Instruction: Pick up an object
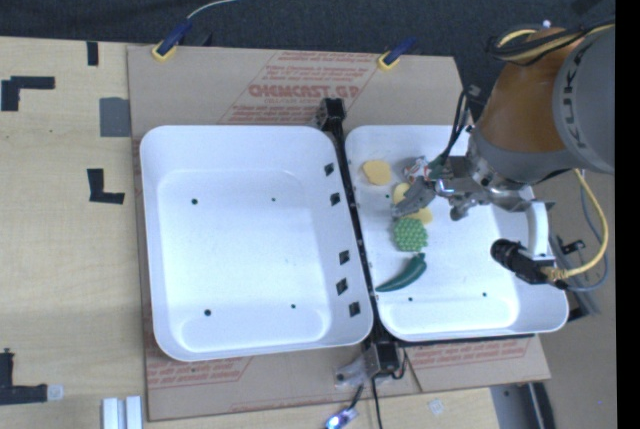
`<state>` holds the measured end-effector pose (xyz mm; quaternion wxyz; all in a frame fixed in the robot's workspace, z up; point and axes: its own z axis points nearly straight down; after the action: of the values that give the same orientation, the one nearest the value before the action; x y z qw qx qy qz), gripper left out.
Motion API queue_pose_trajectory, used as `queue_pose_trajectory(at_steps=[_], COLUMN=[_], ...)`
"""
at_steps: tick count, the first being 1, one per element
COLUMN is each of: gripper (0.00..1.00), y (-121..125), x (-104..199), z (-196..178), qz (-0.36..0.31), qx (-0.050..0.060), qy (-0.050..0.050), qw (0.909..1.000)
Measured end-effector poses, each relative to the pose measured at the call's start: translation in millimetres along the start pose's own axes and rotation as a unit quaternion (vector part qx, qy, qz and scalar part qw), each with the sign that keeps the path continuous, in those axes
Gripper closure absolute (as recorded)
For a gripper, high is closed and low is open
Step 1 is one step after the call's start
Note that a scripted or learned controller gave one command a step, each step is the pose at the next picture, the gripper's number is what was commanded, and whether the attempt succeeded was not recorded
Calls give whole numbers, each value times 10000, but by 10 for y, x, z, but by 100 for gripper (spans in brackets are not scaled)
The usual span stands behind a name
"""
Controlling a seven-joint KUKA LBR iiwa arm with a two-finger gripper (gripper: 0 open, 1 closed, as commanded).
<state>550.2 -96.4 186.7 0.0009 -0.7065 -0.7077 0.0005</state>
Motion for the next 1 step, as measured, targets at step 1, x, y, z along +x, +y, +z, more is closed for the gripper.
queue_pose_trajectory(at_steps=[1], gripper=[0], y=[159], x=[-156], z=[1075], qz=[5], qx=[2], qy=[-13], qw=[10000])
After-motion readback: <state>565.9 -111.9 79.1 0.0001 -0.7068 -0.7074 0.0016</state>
